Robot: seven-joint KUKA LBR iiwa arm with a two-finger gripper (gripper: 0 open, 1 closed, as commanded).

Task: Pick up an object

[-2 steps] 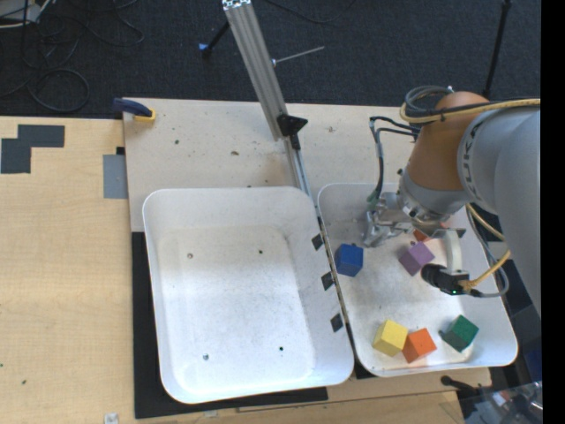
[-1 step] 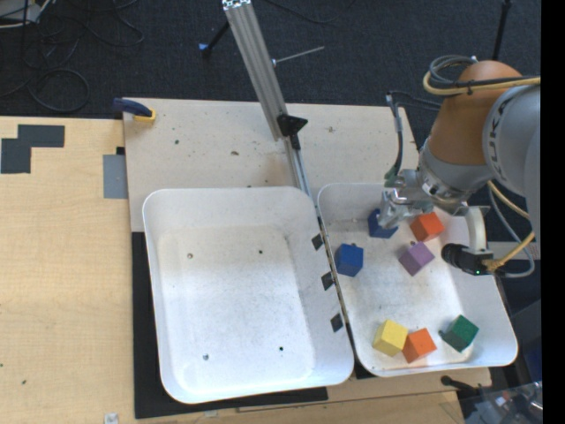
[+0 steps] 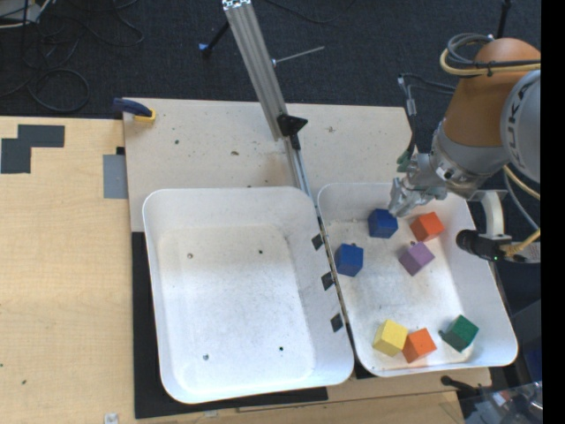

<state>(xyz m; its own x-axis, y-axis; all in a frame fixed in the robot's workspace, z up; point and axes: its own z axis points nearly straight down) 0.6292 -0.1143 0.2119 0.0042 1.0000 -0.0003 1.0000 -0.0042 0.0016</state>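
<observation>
The right bin holds several small blocks. Two blue cubes lie toward its left: one near the back, another beside the divider. An orange block and a purple block sit in the middle. A yellow block, a second orange block and a green block rest along the front. My gripper hangs over the bin's back part, just above and right of the rear blue cube, left of the orange block. Nothing shows between its fingers.
The left bin lies beside the right one, with black clips on the shared rim. A slanted aluminium rail rises behind the bins. A blue-and-yellow clamp sits at the board's back left corner. Cables hang by the arm at right.
</observation>
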